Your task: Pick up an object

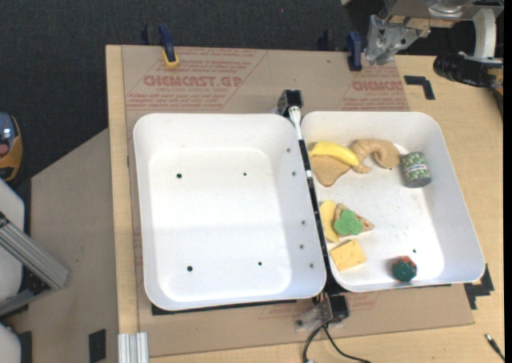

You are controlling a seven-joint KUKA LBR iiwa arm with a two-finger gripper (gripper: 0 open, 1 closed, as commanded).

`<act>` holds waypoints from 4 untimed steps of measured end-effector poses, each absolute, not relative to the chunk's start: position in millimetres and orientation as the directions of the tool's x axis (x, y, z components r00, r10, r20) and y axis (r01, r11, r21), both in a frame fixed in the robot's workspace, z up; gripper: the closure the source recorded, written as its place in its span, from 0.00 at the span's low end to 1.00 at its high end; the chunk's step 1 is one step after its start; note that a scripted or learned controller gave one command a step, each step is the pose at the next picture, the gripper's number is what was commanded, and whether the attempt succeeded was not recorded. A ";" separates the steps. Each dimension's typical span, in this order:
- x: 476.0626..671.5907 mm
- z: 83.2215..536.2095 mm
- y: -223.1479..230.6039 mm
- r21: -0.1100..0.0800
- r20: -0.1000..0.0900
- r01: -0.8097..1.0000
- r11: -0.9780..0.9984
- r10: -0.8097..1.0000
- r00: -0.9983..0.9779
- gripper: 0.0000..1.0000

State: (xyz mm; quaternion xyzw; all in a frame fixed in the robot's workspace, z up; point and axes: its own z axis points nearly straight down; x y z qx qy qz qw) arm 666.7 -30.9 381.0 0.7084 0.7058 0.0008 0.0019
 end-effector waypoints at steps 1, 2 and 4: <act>660.7 391.8 -81.1 0.004 -0.001 1.000 -0.002 1.000 0.002 1.00; 665.6 407.4 -227.2 0.007 -0.007 1.000 -0.011 1.000 0.011 1.00; 654.7 358.8 -225.5 0.005 -0.003 1.000 -0.002 1.000 0.002 1.00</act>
